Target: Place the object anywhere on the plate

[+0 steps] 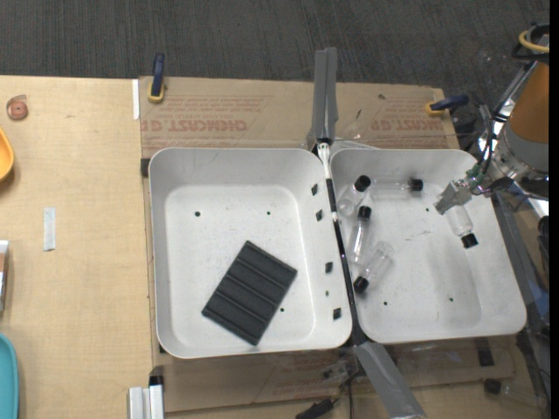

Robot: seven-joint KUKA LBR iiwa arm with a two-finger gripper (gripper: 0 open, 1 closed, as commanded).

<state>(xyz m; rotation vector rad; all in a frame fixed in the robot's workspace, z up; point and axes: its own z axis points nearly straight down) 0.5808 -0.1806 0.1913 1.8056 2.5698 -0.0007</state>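
Observation:
A black ribbed rectangular plate (251,291) lies tilted on the floor of the left bin (175,234). Several clear vials with black caps lie in the right bin (489,312): two near the divider (360,225), one at the back (397,185), one lower down (371,264). Another clear vial (462,226), black cap pointing down-right, sits right under my gripper (452,198) at the right bin's right side. The vial touches or nearly touches the gripper; whether it is held is unclear.
The grey arm with its orange band (528,116) comes in over the right bin's right rim. A metal divider bar (325,103) runs between the bins. Blue-and-yellow clamps (157,78) hold the cardboard at the back. The left bin has open floor around the plate.

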